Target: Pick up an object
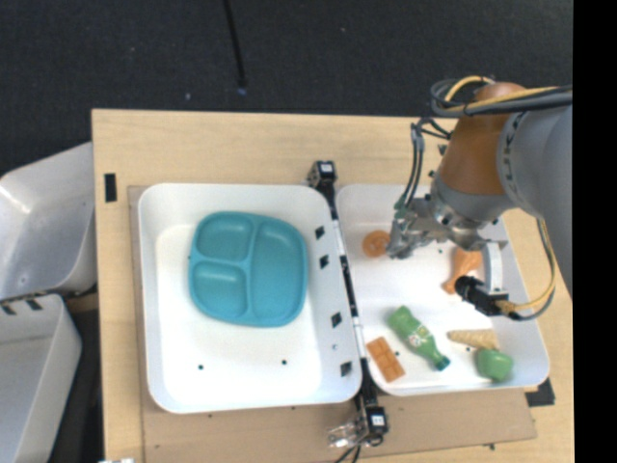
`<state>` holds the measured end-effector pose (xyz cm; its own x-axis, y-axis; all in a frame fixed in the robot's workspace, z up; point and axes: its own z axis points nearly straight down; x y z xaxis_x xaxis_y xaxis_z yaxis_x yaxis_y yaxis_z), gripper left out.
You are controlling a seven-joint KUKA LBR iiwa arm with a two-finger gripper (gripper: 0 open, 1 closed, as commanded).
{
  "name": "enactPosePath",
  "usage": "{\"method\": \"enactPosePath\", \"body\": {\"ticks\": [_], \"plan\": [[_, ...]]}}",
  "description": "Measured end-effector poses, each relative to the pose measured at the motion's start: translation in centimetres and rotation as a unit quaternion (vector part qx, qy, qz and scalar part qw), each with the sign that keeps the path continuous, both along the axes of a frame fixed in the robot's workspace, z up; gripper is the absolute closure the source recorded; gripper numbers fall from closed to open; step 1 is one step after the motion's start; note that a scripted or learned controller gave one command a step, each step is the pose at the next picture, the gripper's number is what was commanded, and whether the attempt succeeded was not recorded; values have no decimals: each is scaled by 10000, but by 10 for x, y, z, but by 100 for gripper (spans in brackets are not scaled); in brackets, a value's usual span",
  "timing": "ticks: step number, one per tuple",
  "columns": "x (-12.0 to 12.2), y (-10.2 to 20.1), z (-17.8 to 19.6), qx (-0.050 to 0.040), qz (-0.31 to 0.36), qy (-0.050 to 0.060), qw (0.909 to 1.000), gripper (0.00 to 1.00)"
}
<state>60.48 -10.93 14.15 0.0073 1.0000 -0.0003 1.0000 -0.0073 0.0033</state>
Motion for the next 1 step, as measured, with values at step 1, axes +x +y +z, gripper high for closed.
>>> {"method": "enactPosePath", "body": {"ticks": [1], "plan": [[5, 1, 64, -5, 49, -23, 10000, 100]]}}
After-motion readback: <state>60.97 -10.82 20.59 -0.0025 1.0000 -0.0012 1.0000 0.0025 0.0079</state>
